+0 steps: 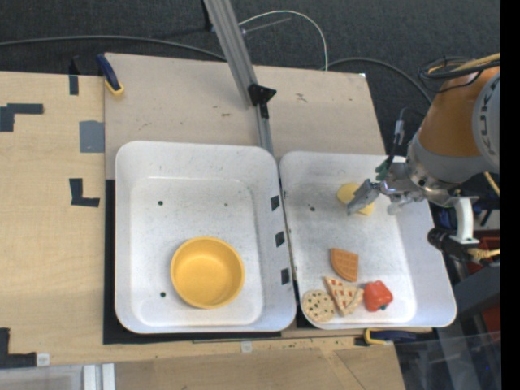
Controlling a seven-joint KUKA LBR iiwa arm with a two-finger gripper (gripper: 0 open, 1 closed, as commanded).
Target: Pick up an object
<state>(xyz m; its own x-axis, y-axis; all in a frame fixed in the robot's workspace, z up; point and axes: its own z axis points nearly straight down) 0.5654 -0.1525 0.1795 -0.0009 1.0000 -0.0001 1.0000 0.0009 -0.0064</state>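
Gripper (363, 199) down at pale yellow piece (351, 192) in right bin (422, 299) — can't tell finger state, blurry. Nothing lifted yet — grasp and lift pending.

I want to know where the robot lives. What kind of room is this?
Probably a robot lab, not a kitchen: two white bins on a taped-up wooden bench, toy food like a waffle piece, and cables on the floor.

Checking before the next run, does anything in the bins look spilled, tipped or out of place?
Nothing stands out. The yellow bowl sits upright in the left bin; the toy foods lie loosely in the right bin.
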